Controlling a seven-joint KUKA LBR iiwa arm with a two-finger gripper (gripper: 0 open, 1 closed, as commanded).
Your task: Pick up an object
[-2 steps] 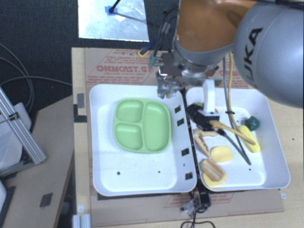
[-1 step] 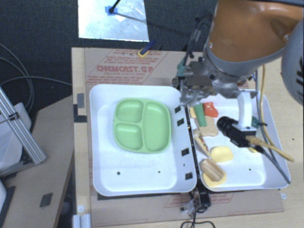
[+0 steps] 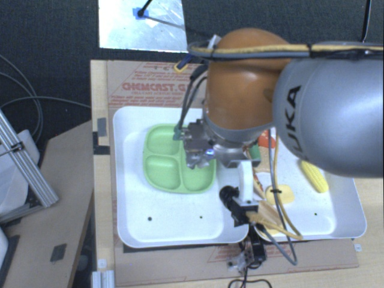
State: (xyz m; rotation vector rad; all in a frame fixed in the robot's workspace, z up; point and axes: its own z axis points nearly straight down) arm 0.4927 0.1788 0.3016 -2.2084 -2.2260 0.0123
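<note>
A light green divided plate lies in the left bin, its right part hidden under my arm. My gripper hangs over the plate's right side, near the wall between the two bins; the big grey and orange wrist covers most of it. In the right bin a yellow corn-like piece lies to the right. A small yellow object rests nearer the middle, and an orange-red item peeks out from under the arm.
A cable bundle with black connectors hangs over the divider between the bins. Cardboard lies under the bins. A shiny sheet sits at the back, and an aluminium frame stands at the left.
</note>
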